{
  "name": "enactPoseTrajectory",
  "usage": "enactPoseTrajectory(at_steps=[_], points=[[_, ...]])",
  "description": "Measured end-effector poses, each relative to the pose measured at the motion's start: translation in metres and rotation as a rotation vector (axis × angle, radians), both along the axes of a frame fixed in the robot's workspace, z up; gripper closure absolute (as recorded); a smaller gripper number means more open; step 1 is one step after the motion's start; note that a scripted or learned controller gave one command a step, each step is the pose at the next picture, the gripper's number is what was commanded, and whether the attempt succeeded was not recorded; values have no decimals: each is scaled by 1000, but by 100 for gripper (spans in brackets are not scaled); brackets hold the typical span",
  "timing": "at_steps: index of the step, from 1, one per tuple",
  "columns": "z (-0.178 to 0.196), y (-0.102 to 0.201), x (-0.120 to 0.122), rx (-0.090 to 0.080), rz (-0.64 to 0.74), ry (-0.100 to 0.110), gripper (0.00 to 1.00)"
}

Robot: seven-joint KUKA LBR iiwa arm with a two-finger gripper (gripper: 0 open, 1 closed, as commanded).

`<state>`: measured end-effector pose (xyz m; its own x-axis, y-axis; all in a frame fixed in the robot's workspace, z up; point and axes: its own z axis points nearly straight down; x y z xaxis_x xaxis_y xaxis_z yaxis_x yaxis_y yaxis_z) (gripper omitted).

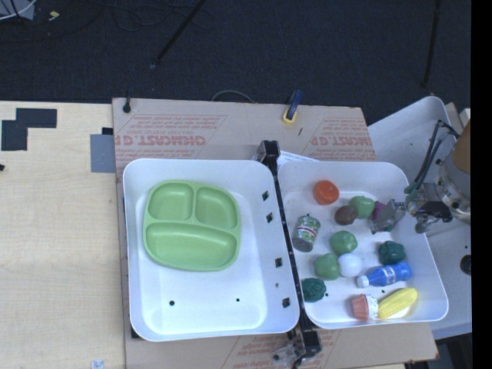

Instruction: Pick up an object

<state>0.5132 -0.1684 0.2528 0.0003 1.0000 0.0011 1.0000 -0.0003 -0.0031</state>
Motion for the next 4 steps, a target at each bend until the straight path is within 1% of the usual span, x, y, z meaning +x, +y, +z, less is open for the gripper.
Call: enactPoseTrajectory(at_steps=[1,2,3,4], points=[[-65,3,0,2,1,6,0],[-113,-3,-4,2,0,4,0],[-166,0,-4,4,2,4,0],[-154,-2,-4,2,-5,2,100]])
